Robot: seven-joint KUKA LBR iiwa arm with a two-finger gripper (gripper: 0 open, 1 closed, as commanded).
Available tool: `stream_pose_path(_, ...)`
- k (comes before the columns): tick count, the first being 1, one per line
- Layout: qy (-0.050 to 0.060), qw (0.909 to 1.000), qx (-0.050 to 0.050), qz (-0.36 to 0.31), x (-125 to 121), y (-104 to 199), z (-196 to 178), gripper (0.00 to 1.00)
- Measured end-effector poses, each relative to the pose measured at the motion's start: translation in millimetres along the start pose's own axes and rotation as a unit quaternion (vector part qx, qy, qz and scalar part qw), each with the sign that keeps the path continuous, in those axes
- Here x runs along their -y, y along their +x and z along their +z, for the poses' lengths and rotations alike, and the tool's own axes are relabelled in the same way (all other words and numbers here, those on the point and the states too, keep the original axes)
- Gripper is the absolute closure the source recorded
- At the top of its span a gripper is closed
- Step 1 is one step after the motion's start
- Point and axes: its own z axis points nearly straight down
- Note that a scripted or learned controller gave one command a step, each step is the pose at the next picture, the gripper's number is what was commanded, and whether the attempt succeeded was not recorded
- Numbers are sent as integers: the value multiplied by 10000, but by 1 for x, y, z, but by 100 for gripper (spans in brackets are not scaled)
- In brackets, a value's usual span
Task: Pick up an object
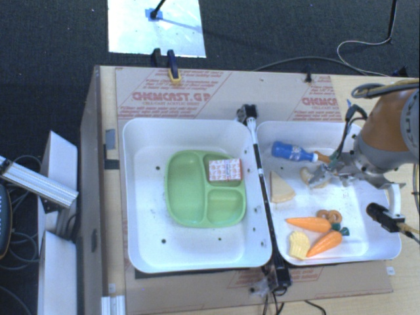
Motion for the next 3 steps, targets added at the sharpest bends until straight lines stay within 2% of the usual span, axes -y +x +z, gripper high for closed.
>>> stream_pose_path(1,-16,10000,7,-7,-34,-29,11,0)
stream_pose_path(3,-19,10000,0,-14,-64,36,11,0)
